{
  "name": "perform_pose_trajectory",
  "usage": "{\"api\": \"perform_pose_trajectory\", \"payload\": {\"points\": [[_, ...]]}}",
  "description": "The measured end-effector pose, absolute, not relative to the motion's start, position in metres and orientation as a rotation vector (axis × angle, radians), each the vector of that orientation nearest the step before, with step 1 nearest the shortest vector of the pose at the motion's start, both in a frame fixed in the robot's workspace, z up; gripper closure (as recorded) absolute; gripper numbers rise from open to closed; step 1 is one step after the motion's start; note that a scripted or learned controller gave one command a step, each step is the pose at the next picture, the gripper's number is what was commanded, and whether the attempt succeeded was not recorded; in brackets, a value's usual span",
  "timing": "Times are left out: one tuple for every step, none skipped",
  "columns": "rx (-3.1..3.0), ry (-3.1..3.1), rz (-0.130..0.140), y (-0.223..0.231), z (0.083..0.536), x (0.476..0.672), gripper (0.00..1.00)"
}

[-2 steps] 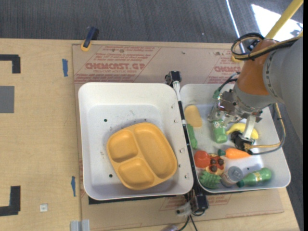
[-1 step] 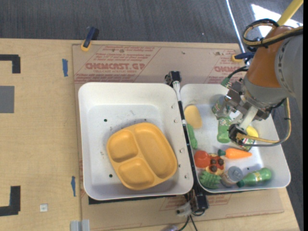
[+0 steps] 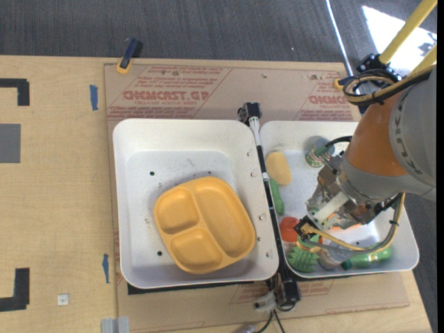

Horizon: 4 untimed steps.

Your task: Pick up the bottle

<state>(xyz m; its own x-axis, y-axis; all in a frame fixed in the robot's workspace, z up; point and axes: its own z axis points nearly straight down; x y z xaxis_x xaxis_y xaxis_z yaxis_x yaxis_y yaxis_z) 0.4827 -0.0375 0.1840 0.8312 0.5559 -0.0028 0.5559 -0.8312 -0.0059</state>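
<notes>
Two-finger gripper (image 3: 325, 212) was seen low inside the right-hand shallow white plastic bin (image 3: 409, 255), poised over the clutter, and whether it was clenched or released could not be told. Nothing could be made out as grasped. Above it, the grey arm with its orange band (image 3: 374, 141) was seen covering much of that bin.

Just left of the gripper a small red-orange object (image 3: 288, 226) was spotted, and farther left a slim green item (image 3: 277, 197) lay along the bin wall. Up and left of the gripper, a pale yellow oblong piece (image 3: 279, 166) was noted. Just below lay a green bristly object (image 3: 300, 257), and below right a green-and-yellow tube (image 3: 368, 257).

Which of these was the bottle could not be settled.

Well to the left, in the other shallow white bin (image 3: 132, 151), a yellow divided plastic plate (image 3: 202, 223) was seen.
</notes>
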Motion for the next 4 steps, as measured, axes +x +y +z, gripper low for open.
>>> {"api": "perform_pose_trajectory", "payload": {"points": [[-3.032, -0.814, 0.004, -0.113, 0.173, 0.479, 1.0], [-3.028, -0.839, 0.001, -0.165, 0.19, 0.479, 1.0], [-3.027, -0.839, 0.001, -0.164, 0.19, 0.479, 0.0], [-2.987, -0.972, 0.0, -0.131, 0.094, 0.479, 0.0]]}}
